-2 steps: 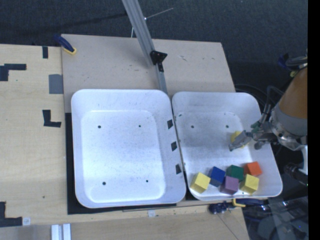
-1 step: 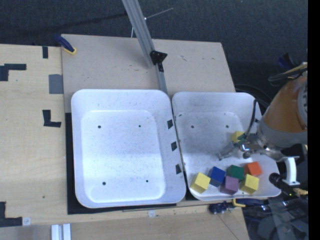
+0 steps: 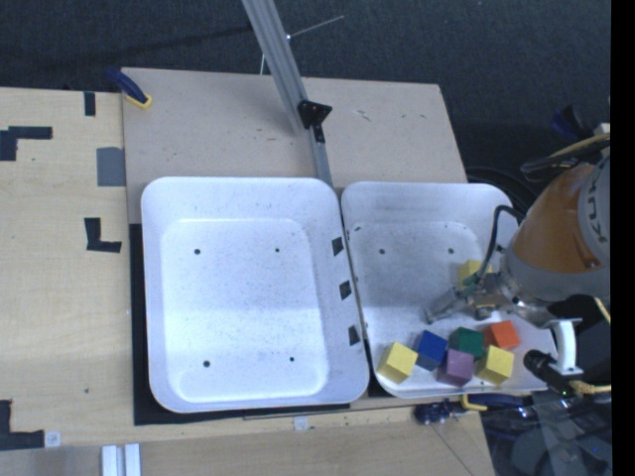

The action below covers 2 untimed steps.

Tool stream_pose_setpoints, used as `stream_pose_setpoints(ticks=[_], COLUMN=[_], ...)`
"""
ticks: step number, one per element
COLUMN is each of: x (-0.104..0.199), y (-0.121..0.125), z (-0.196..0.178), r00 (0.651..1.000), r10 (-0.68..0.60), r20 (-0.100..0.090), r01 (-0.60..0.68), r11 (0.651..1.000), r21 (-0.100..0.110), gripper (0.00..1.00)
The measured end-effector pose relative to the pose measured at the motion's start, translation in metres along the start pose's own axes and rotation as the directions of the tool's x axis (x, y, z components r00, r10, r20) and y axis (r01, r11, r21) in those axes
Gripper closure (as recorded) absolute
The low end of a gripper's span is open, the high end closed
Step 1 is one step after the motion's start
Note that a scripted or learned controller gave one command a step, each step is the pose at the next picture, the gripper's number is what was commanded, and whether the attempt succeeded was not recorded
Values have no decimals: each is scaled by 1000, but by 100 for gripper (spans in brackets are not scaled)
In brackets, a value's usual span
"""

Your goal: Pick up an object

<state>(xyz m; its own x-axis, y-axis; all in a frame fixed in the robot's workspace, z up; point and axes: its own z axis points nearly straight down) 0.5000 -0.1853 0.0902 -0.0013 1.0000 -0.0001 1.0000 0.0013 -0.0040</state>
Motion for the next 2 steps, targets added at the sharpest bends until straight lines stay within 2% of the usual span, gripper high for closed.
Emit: stream_pose_setpoints(ticks=[1,2], x=[1,7], y=[0,5], z=[-11,-71], r00=[1000,1000], r10=[-1,-1], r20=[-2,1], r01=[1,1], r11=[1000,1000], r21=[-1,-8], gripper=[100,100])
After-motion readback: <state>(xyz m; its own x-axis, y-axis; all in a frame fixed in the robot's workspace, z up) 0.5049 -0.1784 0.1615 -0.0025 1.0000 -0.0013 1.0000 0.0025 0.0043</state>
